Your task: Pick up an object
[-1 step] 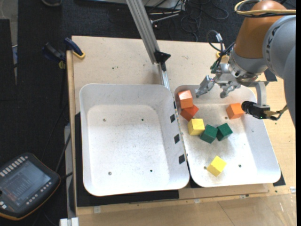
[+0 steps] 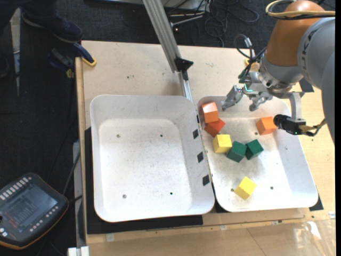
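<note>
I read no writing anywhere. My gripper (image 2: 244, 98) hangs upper right, metal fingers spread apart, gripping nothing. Matte cubes sit in the smooth right bin (image 2: 298, 180); an orange cube (image 2: 210, 112) lies nearest, centre frame.

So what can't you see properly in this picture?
- Camera view: the grey and orange robot arm is cut off by the right edge.
- The red wooden cube is partly hidden by the orange wooden cube in front of it.
- Two dark green wooden cubes touch; their shared side is hidden.
- The metal tool is blurry.
</note>
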You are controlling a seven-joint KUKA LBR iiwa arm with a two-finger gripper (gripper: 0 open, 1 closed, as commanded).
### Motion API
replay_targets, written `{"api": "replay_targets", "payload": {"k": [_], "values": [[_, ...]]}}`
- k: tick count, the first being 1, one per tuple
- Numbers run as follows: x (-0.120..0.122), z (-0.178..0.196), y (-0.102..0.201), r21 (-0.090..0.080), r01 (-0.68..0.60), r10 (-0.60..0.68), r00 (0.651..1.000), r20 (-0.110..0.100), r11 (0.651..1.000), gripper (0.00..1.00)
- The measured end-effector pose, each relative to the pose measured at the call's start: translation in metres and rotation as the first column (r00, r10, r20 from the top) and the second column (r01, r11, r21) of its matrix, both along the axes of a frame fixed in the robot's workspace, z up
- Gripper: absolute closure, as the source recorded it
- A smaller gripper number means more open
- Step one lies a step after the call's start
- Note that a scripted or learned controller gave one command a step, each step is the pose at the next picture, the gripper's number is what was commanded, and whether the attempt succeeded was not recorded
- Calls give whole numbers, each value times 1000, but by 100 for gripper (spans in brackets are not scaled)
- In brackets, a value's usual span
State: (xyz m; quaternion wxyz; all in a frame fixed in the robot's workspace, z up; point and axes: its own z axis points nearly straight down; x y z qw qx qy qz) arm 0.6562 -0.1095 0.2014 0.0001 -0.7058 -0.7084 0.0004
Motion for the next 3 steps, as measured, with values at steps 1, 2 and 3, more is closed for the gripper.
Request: {"api": "replay_targets", "payload": {"k": [1,2,3], "values": [[8,-52,-6,0,3,-3,1000,-4,1000,0],[11,-70,-8,-5,4,-4,1000,13,1000,0],[11,-63,-7,-4,3,-3,1000,12,1000,100]]}}
